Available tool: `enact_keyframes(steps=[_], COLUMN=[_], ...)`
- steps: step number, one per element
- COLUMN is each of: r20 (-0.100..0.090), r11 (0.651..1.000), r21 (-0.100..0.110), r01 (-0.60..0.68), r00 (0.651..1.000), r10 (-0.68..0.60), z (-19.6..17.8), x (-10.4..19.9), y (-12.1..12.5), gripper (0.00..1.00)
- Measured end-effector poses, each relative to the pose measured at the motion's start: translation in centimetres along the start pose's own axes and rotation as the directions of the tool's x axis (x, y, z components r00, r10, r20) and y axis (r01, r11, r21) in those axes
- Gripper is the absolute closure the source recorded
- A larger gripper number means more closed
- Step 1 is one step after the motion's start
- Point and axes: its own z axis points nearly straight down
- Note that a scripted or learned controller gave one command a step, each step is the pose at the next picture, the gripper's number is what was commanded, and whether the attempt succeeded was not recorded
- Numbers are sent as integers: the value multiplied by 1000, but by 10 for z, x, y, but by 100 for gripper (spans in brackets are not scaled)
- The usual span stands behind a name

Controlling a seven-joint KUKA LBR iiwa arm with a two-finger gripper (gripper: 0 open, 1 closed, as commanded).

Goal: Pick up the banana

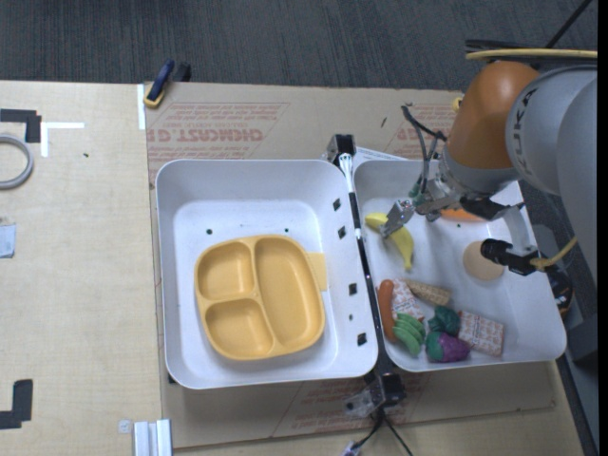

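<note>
A pale wooden bench point(76, 283) under a sheet of printed cardboard point(218, 126) carries two shallow white bins, with dark grey carpet point(285, 22) beyond its far edge. The left bin point(180, 198) holds a yellow three-part plate point(258, 295), and a blue-handled tool point(160, 82) lies at the cardboard's far left corner. In the right bin point(532, 335), the banana point(401, 240) lies near the far left corner, and the gripper point(397, 218) stands spread just over its upper end, one finger touching it, nothing pinched, while toy foods point(432, 326) crowd the near edge.
</note>
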Motion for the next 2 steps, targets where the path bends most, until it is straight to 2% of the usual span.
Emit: enact_keyframes(steps=[1,2], r20=[1,1], r11=[1000,1000], r21=[-1,-1], r01=[-3,-11], r00=[1000,1000], r10=[3,11], z=[-10,-100], x=[-1,43], y=[0,40], gripper=[100,100])
